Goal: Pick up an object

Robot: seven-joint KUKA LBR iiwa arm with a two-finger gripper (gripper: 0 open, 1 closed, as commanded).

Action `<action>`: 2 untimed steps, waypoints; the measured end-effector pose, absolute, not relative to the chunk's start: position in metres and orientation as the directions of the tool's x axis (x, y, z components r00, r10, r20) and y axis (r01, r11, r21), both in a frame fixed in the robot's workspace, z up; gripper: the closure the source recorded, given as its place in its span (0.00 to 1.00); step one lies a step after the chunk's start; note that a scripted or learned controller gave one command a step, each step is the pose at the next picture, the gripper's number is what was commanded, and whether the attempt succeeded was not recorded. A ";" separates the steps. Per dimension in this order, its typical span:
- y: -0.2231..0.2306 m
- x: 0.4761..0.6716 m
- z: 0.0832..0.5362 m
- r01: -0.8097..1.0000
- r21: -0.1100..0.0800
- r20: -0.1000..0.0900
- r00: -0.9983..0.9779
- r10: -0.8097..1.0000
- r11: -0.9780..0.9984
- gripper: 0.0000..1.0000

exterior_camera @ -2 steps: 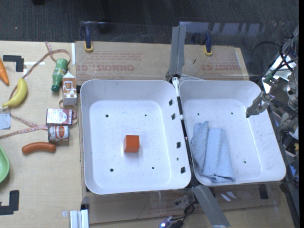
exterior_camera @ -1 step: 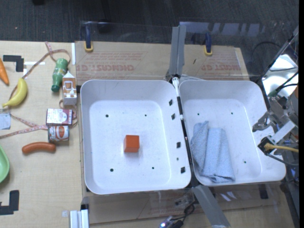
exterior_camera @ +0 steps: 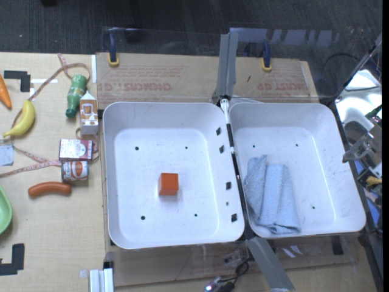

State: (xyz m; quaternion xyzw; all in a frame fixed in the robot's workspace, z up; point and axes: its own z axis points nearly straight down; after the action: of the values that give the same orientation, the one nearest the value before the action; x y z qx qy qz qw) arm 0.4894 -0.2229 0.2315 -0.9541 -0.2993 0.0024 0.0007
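Whether the gripper is open or closed we cannot tell. Grey metal parts [exterior_camera: 363, 146] at the 3 o'clock edge of the view, just outside the right bin's [exterior_camera: 304, 135] rim, are too cut off for us to read. We see nothing held or touched by anything.

Moving outward, we find a folded pale blue cloth [exterior_camera: 271, 194] lying flat in the right bin, toward its 7 o'clock corner and near the wall it shares with the left bin [exterior_camera: 152, 140]. The two bins sit touching, side by side.

In the left bin we see an orange-red block [exterior_camera: 168, 184], alone on the white floor, a little toward 6 o'clock from the bin's middle and well apart from every wall.

At 12 o'clock of both bins a sheet of brown cardboard [exterior_camera: 158, 78] lies under them, with a yellow clamp [exterior_camera: 112, 58] on the left part and another [exterior_camera: 266, 64] on the right.

At 9 o'clock of the left bin, on the wooden table [exterior_camera: 42, 236], we count a green bottle [exterior_camera: 75, 93], a small carton [exterior_camera: 89, 115], a patterned box [exterior_camera: 76, 149], a can [exterior_camera: 75, 171] on its side just beside that box, a reddish sausage [exterior_camera: 50, 190], a banana [exterior_camera: 21, 119] and, at the view's edge, a carrot [exterior_camera: 4, 93]. A measuring tape [exterior_camera: 37, 87] loops among them.
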 end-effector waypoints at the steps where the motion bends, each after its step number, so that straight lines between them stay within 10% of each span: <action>1: -0.105 0.493 0.224 0.287 -0.002 -0.005 0.958 0.287 -0.958 0.00; 2: -0.157 0.508 0.210 0.372 -0.001 -0.005 0.928 0.372 -0.928 0.00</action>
State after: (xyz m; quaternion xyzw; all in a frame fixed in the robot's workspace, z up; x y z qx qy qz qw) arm 0.5076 -0.1570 0.2099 -0.9819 -0.1893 0.0025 0.0001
